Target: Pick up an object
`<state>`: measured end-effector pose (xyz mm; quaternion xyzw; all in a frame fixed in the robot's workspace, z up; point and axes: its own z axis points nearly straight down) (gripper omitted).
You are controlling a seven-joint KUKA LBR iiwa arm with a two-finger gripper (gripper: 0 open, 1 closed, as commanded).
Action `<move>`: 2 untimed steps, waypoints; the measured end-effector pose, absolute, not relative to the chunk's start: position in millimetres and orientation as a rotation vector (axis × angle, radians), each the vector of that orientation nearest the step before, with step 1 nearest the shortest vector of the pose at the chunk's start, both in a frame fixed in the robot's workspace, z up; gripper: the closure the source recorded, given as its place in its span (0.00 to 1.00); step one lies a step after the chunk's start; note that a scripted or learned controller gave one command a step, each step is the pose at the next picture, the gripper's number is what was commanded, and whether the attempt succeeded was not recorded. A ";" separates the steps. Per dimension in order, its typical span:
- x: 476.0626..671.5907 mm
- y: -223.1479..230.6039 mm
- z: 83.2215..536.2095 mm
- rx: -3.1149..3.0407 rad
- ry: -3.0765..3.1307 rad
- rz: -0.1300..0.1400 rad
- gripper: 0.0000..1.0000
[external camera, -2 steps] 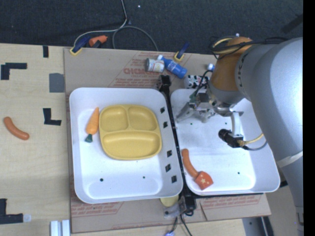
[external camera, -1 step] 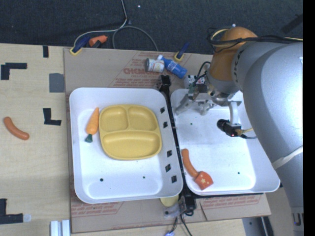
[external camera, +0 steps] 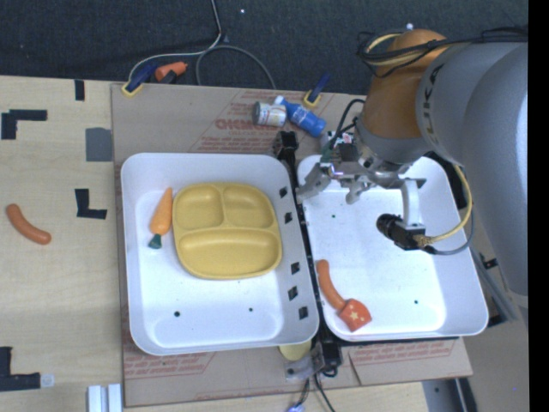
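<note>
- Near edge of the bench (external camera: 51, 316): light wood, black angle marks on it; brown cardboard sheet (external camera: 214, 123) under both bins.
- Right bin (external camera: 446, 316), near-left corner: red strawberry-like toy (external camera: 355, 314) lying flat; touching it, an orange sausage-shaped toy (external camera: 327, 284) angled up toward the divider between the bins; both well apart from the arm's tool.
- Left bin (external camera: 206, 329): yellow divided plate (external camera: 228, 230) about centre, three compartments, nothing seen in them; toy carrot (external camera: 160, 213) just beside the plate's left rim, green end toward the near side, lying on the bin floor.
- Bench left of the cardboard: another orange sausage toy (external camera: 27, 224), alone, well apart from both bins.
- Right bin, middle: black cylindrical part (external camera: 396, 228) on the arm's tool with a yellow cable looping away right; bin floor below it bare white.
- Right bin, far-left part: gripper (external camera: 336, 181) low over the bin near the divider, metal brackets and wires around it; jaws too cluttered to read, cannot tell how far apart; nothing visible between them.
- Above that: arm wrist, orange band (external camera: 396, 93), grey body filling the right side.
- Far side, on the cardboard beyond the bins: blue-and-white bottle-like object (external camera: 290, 114) lying down; blue clamp (external camera: 317, 88) near it; yellow-orange clamp (external camera: 154, 75) at the far-left corner; black cable running off the far edge.
</note>
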<state>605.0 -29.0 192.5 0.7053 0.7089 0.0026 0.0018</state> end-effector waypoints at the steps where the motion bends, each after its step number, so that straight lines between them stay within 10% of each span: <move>1: 521.4 -49.6 183.7 2.228 2.221 -0.008 0.00; 2: 563.6 -98.2 81.9 2.220 2.216 0.003 0.00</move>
